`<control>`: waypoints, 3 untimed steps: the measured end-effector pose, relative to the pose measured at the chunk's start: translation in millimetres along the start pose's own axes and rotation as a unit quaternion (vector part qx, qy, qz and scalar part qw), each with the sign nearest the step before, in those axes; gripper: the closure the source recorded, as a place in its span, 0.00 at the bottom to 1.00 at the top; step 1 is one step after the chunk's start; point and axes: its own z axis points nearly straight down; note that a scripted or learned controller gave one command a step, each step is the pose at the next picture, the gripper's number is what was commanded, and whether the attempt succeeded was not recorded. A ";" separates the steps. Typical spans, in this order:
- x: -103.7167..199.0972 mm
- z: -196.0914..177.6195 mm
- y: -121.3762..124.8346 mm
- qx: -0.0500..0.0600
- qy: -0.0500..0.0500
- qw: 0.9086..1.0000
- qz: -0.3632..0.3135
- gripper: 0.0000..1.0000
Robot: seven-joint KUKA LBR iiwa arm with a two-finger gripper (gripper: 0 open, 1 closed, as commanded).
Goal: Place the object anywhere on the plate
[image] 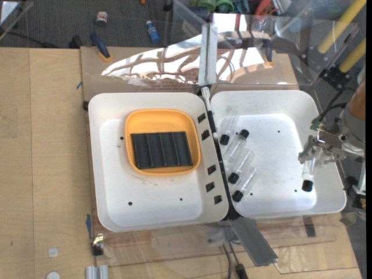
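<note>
Two white bins sit side by side. The left bin (pixel 110 208) holds an orange plate (pixel 163 120) with a dark ribbed insert, no object placed yet. In the right bin (pixel 273 205), the gripper (pixel 317 153) near the right edge pinches a clear black-capped tube (pixel 307 176); three more tubes (pixel 238 158) lie by the divider

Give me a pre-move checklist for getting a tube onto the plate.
1. Orange plate in left bin: ok.
2. Plate top free: not ok, black ridged block covers the middle.
3. Pincer over right bin: ok.
4. Tube at pincer firmly gripped: cannot tell.
5. Spare tubes near the divider: ok.
</note>
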 end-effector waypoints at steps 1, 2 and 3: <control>0.0 -0.1 0.0 0.000 0.000 1.000 0.000 0.00; -20.3 -21.0 95.0 -0.001 0.000 1.000 -0.005 0.00; -3.9 -16.2 137.5 -0.002 0.000 0.993 -0.117 0.00</control>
